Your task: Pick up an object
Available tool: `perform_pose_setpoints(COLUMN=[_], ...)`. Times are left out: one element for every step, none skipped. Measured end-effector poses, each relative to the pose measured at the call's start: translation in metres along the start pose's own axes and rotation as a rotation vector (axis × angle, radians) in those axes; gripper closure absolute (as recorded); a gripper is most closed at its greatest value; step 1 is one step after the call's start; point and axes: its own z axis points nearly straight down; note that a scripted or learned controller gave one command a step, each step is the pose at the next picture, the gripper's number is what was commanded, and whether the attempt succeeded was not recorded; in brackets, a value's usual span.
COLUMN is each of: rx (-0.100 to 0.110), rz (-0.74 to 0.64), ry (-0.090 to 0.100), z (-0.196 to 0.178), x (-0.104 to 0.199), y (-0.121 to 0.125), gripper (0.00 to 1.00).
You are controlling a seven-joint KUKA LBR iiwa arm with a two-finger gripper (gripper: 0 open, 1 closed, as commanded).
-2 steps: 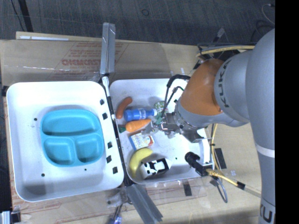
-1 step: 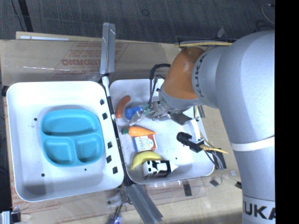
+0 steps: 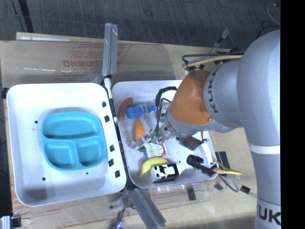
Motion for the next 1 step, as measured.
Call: perform_pose_setpoints(rx=[-0.001], rz=[-0.002], ry=[-0.001], z=[-0.0100], x=[-0.0009], y=[0.0005], gripper=[1.00])
